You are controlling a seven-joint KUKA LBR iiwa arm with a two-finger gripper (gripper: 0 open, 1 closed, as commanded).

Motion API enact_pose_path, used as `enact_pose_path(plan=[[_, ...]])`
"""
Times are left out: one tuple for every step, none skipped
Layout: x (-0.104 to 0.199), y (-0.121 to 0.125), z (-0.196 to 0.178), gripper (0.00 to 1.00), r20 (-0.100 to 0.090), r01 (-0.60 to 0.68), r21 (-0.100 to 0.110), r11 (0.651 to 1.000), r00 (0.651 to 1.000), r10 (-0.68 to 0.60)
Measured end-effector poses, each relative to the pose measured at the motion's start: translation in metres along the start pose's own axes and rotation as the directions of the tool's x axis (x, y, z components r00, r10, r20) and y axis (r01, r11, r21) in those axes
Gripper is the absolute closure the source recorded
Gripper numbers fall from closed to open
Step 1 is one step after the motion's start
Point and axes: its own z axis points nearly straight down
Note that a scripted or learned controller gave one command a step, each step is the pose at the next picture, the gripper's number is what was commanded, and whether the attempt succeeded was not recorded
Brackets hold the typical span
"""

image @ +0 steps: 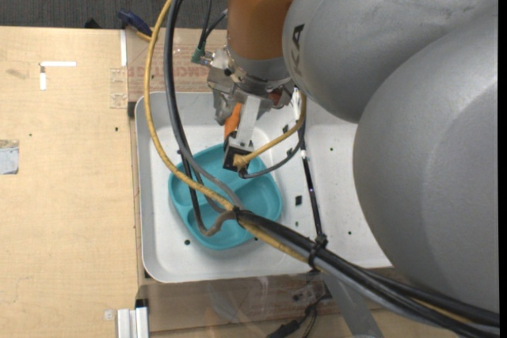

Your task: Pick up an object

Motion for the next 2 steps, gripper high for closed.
enact_pose_path(plan=[[-0.100, 0.093, 0.072, 1.00, 0.000, 0.593, -0.001, 0.805, 0.805, -0.593], [-0.059, 0.074, 0.076, 1.00, -0.002, 0.277, -0.001, 0.961, 0.961, -0.277]])
